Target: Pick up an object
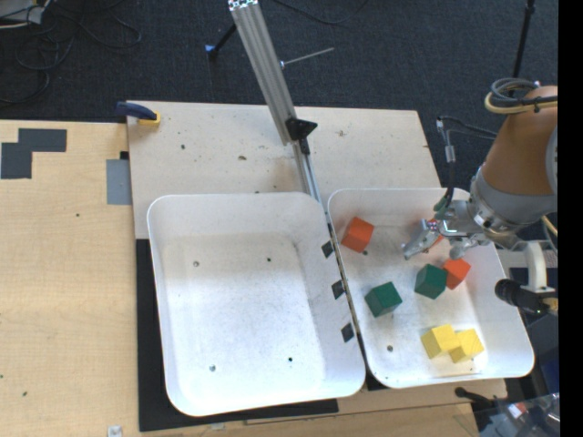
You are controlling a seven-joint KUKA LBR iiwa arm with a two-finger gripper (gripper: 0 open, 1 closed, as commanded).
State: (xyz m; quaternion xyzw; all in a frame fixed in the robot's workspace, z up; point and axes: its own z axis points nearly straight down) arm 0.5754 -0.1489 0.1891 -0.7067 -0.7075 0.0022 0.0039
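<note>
1. Poised low over the right-hand shallow white plastic bin [510,358], the two-finger metal claw [426,242] hung from the grey arm [515,167] with its fingers spread apart and nothing between them.
2. Nearest the camera in that bin lay a yellow blocky piece [453,342], well apart from the claw.
3. Further back sat a dark green cube [383,298], and beside it to the right a second dark green cube [431,281] touching, or very nearly touching, a small orange-red cube [457,270].
4. That pair lay just below and beside the claw, the closest candidates for a pick.
5. Further still, an orange cube [358,234] stood alone near the bin's left wall.
6. The left-hand white bin [182,235] lay alongside, and beyond both stretched the pale wooden bench top [219,144] with a slanted aluminium rail [269,71].
7. Judging by this, the approach step was in hand: no object was yet gripped.
8. The next move would call for centring the open fingers over one cube, descending, then closing; the crowded green and orange-red pair might jam the fingers.
</note>
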